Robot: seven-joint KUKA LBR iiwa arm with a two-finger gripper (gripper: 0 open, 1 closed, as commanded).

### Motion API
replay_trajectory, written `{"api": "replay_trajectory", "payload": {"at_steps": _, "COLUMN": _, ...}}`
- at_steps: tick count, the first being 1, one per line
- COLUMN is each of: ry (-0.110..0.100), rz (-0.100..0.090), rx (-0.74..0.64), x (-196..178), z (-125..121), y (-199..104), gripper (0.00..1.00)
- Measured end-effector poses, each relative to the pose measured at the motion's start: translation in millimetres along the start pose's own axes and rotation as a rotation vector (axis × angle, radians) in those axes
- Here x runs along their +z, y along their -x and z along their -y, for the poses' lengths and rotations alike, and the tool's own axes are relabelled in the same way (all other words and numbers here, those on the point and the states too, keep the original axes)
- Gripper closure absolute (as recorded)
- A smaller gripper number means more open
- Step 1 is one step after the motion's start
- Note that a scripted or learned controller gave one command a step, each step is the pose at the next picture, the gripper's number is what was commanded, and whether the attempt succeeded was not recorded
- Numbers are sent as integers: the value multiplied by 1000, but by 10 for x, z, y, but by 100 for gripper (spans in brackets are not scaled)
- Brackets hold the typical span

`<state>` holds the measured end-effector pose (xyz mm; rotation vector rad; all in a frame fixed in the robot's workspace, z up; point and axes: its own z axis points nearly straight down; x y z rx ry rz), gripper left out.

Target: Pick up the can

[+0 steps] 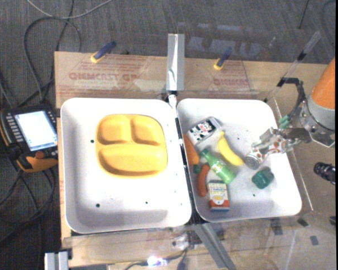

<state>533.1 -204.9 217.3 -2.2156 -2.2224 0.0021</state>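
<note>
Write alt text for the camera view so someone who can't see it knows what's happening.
From the right, the arm's end effector sits at a can lying in the right bin, near a banana, green bottle, green cup and small cartons. The left bin holds a yellow divided tray.

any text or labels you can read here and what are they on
Red print on the cardboard sheet behind the bins: too faint to read.
Black-and-white carton: pattern, no legible words.
Small juice box: label too small.
Can: print blurred.
Handheld screen: glare, unreadable.
</note>
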Motion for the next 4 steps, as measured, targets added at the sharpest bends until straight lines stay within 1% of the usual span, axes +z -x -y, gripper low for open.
{"api": "replay_trajectory", "payload": {"at_steps": 1, "ry": 0, "rz": 1, "rx": 23, "x": 600, "z": -789, "y": 139, "gripper": 0}}
{"api": "replay_trajectory", "payload": {"at_steps": 2, "ry": 0, "rz": -15, "rx": 86, "x": 1262, "z": -1407, "y": 18, "gripper": 0}}
{"api": "replay_trajectory", "payload": {"at_steps": 3, "ry": 2, "rz": 5, "rx": 199, "x": -71, "z": -1356, "y": -94, "gripper": 0}}
{"api": "replay_trajectory", "payload": {"at_steps": 4, "ry": -1, "rz": 5, "rx": 257, "x": 627, "z": -841, "y": 66, "gripper": 0}}
